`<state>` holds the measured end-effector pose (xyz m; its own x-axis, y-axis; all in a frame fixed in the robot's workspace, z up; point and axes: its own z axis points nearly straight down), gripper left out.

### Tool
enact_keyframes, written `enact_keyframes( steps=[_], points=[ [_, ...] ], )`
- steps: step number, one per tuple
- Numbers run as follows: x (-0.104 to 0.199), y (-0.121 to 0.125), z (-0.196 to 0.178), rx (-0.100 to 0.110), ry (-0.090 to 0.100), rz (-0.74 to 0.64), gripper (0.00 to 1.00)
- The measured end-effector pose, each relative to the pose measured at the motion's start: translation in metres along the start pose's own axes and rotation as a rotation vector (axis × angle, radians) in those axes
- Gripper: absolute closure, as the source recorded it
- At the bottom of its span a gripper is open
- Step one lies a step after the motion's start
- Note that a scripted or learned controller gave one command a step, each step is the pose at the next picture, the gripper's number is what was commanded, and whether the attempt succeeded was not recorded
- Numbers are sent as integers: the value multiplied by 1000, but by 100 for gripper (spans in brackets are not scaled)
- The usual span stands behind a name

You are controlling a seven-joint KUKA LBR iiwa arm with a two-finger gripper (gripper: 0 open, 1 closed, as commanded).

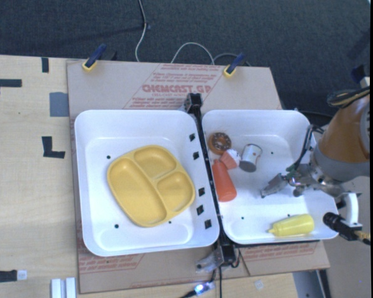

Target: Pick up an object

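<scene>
The right bin (pixel 280 120) holds a brown doughnut (pixel 221 141), an orange carrot-shaped piece (pixel 224 180), a small metal cup (pixel 250 157) and a yellow squeeze bottle (pixel 292 225). My gripper (pixel 280 191) hangs over the bin's bare floor, right of the carrot piece, below the cup and above the yellow bottle. It is open and nothing sits between its fingers. The orange-banded arm (pixel 345 135) comes in from the right over the bin's rim.
The left bin (pixel 87 166) holds a yellow divided plate (pixel 150 184). A black divider (pixel 202 166) runs between the bins. Both bins rest on a cardboard sheet (pixel 174 85) clamped at the back. A white cable loops behind.
</scene>
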<state>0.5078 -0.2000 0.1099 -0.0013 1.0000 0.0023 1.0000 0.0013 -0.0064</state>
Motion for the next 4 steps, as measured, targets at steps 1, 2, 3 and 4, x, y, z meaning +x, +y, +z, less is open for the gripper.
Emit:
enact_keyframes(
  steps=[1,2,3,4],
  points=[
    [0,0,26,-5,-4,0,0],
    [0,1,14,-9,-6,0,100],
    [-1,2,-28,-8,-3,0,100],
    [5,2,-89,-10,-4,-1,100]
  ],
)
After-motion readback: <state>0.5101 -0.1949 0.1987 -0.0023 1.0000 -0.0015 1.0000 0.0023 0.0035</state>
